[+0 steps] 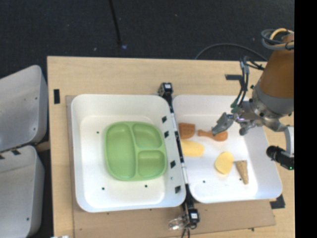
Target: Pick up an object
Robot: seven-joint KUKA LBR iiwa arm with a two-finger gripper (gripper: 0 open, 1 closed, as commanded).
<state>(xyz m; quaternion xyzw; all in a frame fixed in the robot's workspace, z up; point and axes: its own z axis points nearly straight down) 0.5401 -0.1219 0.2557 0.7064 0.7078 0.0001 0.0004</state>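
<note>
Over the wooden bench [124, 66], my gripper [221, 128] hangs in the right bin [262, 187], its tip hiding part of an orange spoon-like toy [214, 134], finger state I cannot tell.

Looks like a robotics lab. Bare wooden bench [148, 66] on dark carpet, two white bins [89, 192] clamped side by side, loose black cable [218, 47] trailing behind a grey and orange industrial arm [277, 78].
</note>
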